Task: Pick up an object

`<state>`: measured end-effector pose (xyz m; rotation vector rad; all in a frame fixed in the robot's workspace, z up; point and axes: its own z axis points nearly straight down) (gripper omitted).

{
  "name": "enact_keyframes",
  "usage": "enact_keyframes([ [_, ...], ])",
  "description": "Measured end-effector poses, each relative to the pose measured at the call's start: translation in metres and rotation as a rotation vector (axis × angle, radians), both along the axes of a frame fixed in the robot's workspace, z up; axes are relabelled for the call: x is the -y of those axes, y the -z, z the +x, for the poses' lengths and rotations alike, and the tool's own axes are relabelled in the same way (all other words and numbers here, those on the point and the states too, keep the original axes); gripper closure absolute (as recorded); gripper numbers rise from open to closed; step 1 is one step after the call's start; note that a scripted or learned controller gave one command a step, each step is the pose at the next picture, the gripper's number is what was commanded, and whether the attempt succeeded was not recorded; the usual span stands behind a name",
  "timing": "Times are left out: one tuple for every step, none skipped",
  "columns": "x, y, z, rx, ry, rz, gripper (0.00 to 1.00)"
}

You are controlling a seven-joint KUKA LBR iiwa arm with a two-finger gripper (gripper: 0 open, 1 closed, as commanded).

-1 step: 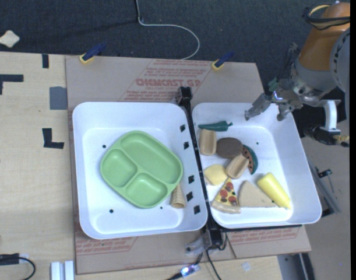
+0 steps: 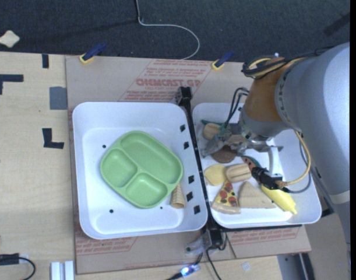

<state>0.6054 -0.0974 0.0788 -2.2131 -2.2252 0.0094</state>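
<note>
My gripper [image 2: 219,140] is low in the right bin [image 2: 306,214], at its upper left, below the grey wrist with the orange band [image 2: 265,101]. It hangs over a dark brown round piece [image 2: 225,155] and beside a tan round piece [image 2: 210,130]. Just in front lie a pale yellow lump [image 2: 214,174], a small bread roll [image 2: 239,172], a pizza slice [image 2: 227,198], a tan wedge [image 2: 256,198] and a yellow banana-like piece [image 2: 281,199]. The arm hides the bin's far right part.
The left bin [image 2: 87,156] holds a green divided plate [image 2: 141,168] and a small ice-cream cone [image 2: 178,197] near its right wall. The divider between the bins [image 2: 192,156] runs close to the gripper's left. Cables [image 2: 282,182] loop off the wrist over the right bin.
</note>
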Motion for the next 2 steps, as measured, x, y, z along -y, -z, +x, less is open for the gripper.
enact_keyframes([
  [0.005, -0.019, 0.005, 0.012, 0.004, -0.002, 1.00],
  [-0.124, -0.112, 0.049, 0.017, -0.009, 0.006, 1.00],
])
